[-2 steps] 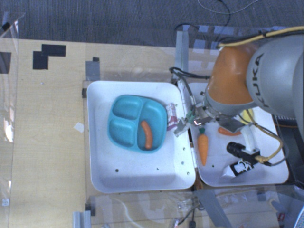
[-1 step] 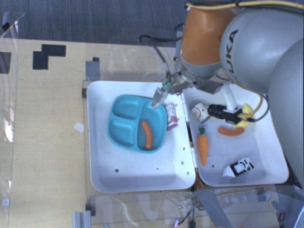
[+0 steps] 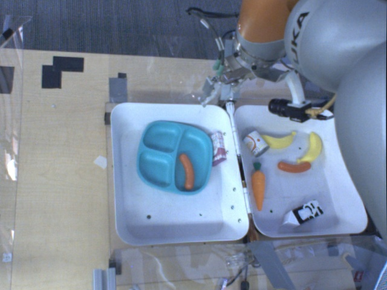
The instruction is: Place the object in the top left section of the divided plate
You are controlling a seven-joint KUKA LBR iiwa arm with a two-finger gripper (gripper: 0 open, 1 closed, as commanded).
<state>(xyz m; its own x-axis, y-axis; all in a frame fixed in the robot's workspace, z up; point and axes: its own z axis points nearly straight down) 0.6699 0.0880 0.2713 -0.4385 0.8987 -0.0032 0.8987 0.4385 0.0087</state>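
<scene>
A blue divided plate (image 3: 162, 156) lies in the left bin (image 3: 175, 225). An orange-brown sausage (image 3: 186, 171) rests in the plate's large right section. The plate's top left section holds nothing. A small purple-and-white packet (image 3: 218, 147) lies against the plate's right rim. My gripper (image 3: 216, 95) hangs over the back edge of the bench where the two bins meet, above and to the right of the plate, with nothing visibly in it.
The right bin (image 3: 338, 222) holds a small can (image 3: 255, 142), two bananas (image 3: 279, 140) (image 3: 312, 148), a red sausage (image 3: 294, 167), a carrot (image 3: 259, 188) and a black-and-white box (image 3: 307, 212). The arm's grey body covers the upper right.
</scene>
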